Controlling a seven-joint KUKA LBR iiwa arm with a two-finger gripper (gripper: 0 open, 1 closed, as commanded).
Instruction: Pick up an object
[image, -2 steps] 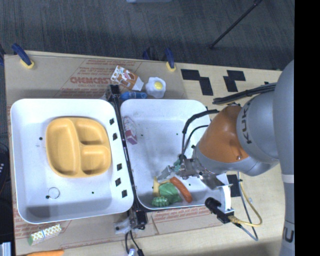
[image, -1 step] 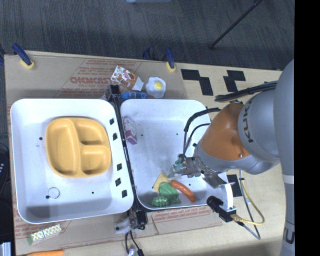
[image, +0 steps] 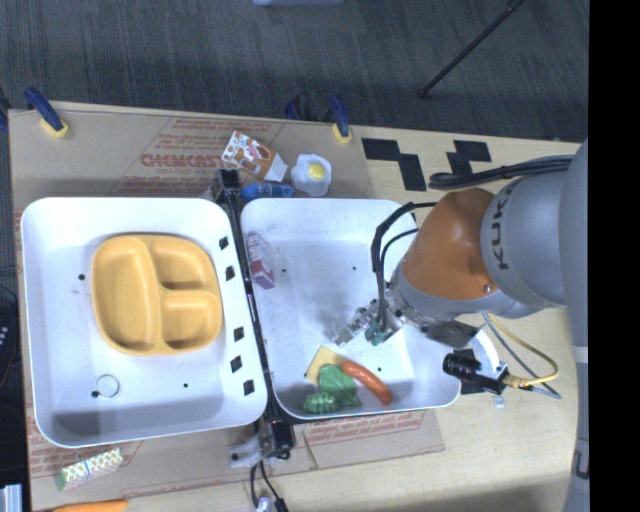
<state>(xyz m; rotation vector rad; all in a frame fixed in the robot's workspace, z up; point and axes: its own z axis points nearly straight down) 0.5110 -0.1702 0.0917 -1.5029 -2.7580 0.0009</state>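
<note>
The carrot (image: 366, 379) lay in the near corner of the right bin (image: 300, 215), its long axis running slantwise from upper left to lower right, touching a green toy (image: 330, 395) and a yellow wedge (image: 322, 358). The gripper (image: 372, 327) hung just above this cluster in the view, a little toward the bin's middle, so the carrot sat just below it and slightly right. Whether the gripper was apart or together could not be told; nothing showed clamped in it. The left bin (image: 40, 300) carried a yellow divided tray (image: 157, 293), well apart from the arm (image: 480, 250).
</note>
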